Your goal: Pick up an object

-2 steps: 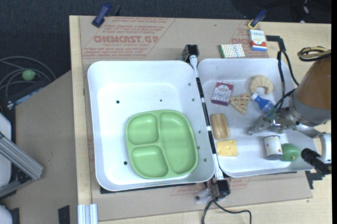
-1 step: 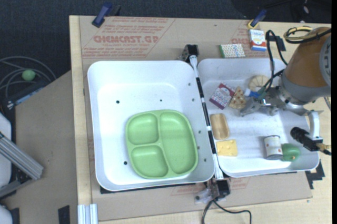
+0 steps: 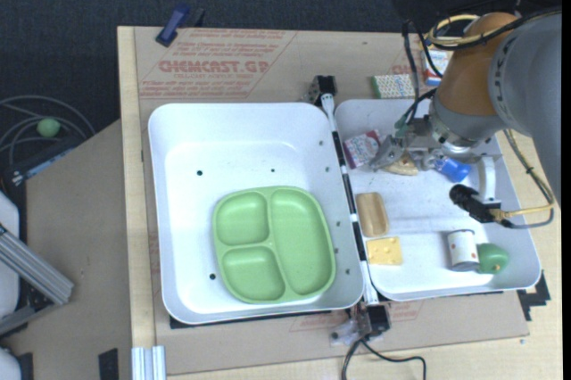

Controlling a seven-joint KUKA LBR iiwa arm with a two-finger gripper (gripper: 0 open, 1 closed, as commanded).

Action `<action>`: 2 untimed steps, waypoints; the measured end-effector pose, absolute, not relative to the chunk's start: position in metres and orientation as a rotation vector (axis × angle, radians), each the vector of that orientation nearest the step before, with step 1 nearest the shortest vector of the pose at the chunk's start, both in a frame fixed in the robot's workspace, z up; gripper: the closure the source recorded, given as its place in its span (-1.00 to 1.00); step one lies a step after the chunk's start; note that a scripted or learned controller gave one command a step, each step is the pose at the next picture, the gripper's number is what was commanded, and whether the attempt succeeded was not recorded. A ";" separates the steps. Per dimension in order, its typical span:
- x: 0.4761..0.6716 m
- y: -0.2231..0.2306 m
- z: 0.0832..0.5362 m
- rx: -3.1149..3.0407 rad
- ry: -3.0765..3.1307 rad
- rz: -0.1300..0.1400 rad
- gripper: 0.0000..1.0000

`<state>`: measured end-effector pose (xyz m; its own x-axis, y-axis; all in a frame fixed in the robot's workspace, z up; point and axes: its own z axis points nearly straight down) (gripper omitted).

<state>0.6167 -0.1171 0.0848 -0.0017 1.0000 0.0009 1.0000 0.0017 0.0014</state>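
Note:
My gripper (image 3: 403, 150) is low over the far part of the right bin (image 3: 419, 280), with the arm coming in from the right. Just under it lies a small tan piece (image 3: 404, 167), partly hidden by the gripper. A pink-and-white packet (image 3: 360, 146) lies to its left, and a blue object (image 3: 454, 169) pokes out to its right. Nearer the front lie a tan bread-like block (image 3: 371, 211), a yellow square slice (image 3: 385, 251), a white cylinder (image 3: 460, 248) and a green rounded object (image 3: 492, 259).
The left bin (image 3: 178, 191) holds a green divided plate (image 3: 273, 243). A black clip (image 3: 324, 87) sits where the bins meet at the back. A small patterned card (image 3: 393, 86) lies on the bench behind the right bin.

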 end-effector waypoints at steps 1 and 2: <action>0.663 -0.111 0.084 2.229 2.231 -0.022 -1.00; 0.627 -0.132 0.085 2.223 2.222 -0.001 -1.00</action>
